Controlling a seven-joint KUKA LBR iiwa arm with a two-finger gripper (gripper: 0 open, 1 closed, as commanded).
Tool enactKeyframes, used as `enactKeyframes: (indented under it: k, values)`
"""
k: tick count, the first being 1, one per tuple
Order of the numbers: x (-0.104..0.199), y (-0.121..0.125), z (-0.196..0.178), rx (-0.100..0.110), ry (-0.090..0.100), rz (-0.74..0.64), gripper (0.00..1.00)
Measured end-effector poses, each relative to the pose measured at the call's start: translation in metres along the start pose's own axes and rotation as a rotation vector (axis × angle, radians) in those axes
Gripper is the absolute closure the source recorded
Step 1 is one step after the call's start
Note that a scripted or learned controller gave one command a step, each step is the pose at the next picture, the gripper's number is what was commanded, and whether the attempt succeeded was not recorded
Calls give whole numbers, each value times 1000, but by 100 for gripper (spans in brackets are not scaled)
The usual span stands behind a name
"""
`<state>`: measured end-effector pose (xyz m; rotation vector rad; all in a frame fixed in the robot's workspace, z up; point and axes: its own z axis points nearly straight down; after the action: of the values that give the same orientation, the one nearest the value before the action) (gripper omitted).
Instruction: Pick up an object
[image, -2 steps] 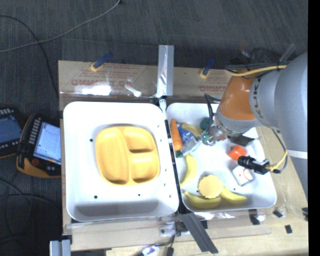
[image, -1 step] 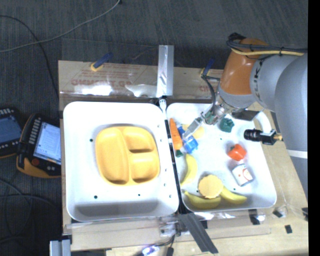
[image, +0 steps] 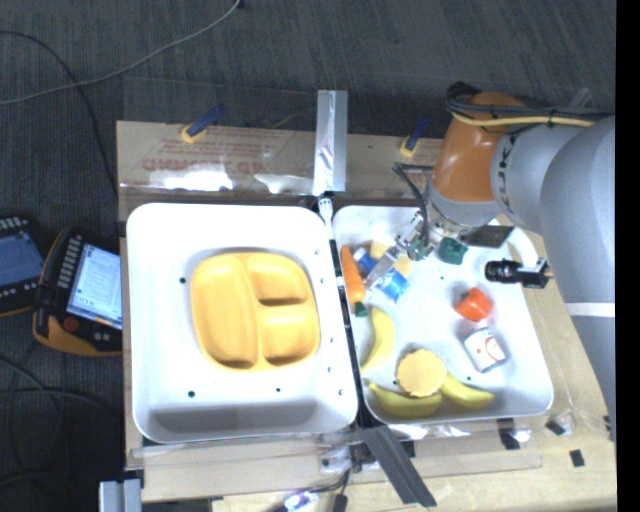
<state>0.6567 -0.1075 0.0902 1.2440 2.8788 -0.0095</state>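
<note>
I note a yellow divided tray (image: 255, 306) at the left bin's (image: 150, 330) centre. In the right bin (image: 530, 340): an orange marker (image: 351, 276) along its left wall, bananas (image: 425, 398) at its near edge, a red-orange block (image: 474, 303) toward its right side. The gripper (image: 415, 243) hangs by the far wall; I cannot tell its opening.

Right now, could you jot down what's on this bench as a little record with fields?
left bin: holds a yellow divided tray
right bin: bananas, yellow round piece, orange block, white box, blue-and-white pack, orange stick
arm: reaches in from the right, over the right bin's far end
tool: low beside the blue-and-white pack; grip unclear
</note>
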Motion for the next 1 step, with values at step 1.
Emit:
enactKeyframes:
  k: [1]
  values:
    - [-1,3,-9,-5,-6,-3,100]
